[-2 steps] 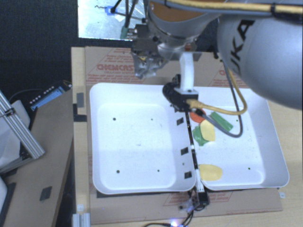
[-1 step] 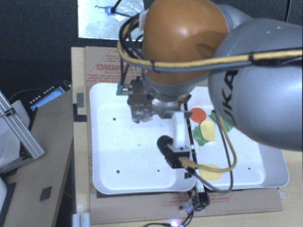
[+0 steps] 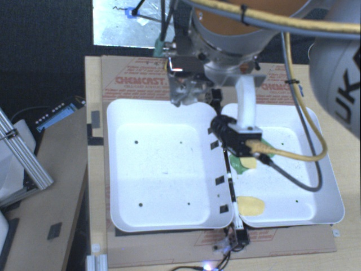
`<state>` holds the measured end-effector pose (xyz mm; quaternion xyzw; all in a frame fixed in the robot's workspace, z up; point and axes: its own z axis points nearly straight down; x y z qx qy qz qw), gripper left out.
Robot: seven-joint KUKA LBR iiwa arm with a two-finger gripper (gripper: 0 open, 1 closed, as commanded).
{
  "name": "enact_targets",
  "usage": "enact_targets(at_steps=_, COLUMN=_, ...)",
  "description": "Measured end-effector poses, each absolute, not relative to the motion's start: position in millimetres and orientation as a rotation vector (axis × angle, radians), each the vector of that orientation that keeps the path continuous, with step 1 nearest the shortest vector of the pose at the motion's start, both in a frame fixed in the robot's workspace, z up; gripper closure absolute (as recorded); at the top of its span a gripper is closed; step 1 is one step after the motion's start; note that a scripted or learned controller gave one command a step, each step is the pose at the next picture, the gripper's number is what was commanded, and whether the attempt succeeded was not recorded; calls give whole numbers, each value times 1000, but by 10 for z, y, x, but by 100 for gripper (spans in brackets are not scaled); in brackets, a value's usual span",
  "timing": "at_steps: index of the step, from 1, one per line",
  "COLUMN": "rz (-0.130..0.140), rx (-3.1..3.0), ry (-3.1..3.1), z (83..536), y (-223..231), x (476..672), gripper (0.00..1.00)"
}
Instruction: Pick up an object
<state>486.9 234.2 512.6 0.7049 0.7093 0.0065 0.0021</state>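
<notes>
Two small objects lie in the right bin (image 3: 299, 208), near its left wall. One is a green, leaf-like piece (image 3: 243, 164), partly hidden under the robot's yellow cable. The other is a flat yellow oval (image 3: 250, 206) close to the front left corner. My gripper (image 3: 185, 92) hangs over the back rim of the left bin (image 3: 158, 174), well left of and behind both objects. Nothing shows in its grasp.
The two white bins sit side by side on a cardboard sheet (image 3: 135, 78), joined by a black-clipped seam (image 3: 228, 179). The thick grey arm (image 3: 242, 16) spans the top of the view. Metal rails (image 3: 22, 157) stand at the far left of the bench.
</notes>
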Motion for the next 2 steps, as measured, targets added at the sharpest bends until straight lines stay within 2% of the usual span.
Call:
enact_targets(at_steps=1, rz=10, rx=2219, ry=2217, z=5366, y=2222, x=5596, gripper=100)
enact_targets(at_steps=2, rz=-19, rx=2225, ry=2227, z=3518, y=2115, x=4830, gripper=100)
